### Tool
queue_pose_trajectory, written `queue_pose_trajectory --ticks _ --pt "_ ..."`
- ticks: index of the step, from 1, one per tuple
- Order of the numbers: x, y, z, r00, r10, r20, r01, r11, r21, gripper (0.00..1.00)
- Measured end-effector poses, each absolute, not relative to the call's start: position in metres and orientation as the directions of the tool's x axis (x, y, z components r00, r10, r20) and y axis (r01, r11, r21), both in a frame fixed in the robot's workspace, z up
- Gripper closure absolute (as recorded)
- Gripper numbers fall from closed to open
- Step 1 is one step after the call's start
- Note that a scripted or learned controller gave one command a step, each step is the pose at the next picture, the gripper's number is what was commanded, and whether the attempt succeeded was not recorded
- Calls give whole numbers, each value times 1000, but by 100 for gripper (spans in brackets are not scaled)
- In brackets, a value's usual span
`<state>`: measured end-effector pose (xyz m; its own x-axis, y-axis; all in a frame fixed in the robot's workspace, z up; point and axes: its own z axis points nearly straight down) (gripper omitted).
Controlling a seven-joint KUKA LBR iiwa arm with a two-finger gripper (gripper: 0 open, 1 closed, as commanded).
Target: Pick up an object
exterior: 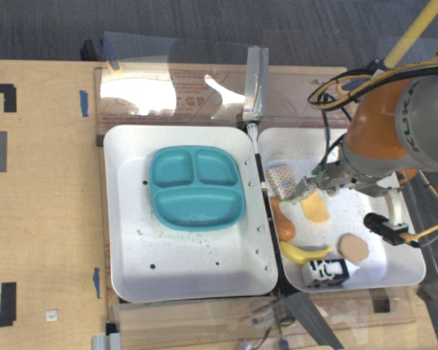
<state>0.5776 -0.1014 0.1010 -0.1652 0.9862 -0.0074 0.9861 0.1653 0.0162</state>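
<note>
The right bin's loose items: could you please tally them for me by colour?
Yellow: 2, a banana and a pale yellow wedge
Orange: 1, a carrot-like piece
Tan: 1, a round disc
Black and white: 1, a small box
Grey-patterned: 1, a packet
Total: 6

The scene was brightly and evenly lit from above. Strong white glare washed across the clear plastic sheet (175, 86) behind the bins, and the white left bin (124, 217) looked nearly overexposed. Shadows were soft and short. The view was fairly sharp, with slight softness and grain throughout.
</note>
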Motion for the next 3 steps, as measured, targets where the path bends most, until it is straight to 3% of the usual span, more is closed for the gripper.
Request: queue_pose_trajectory --ticks 1,2,3 --pt "551 -98 88 -231 973 -4 973 231 10 0" --pt "552 -99 100 -229 973 -5 973 229 14 100" --pt "570 -33 189 -244 970 0 970 244 9 100"
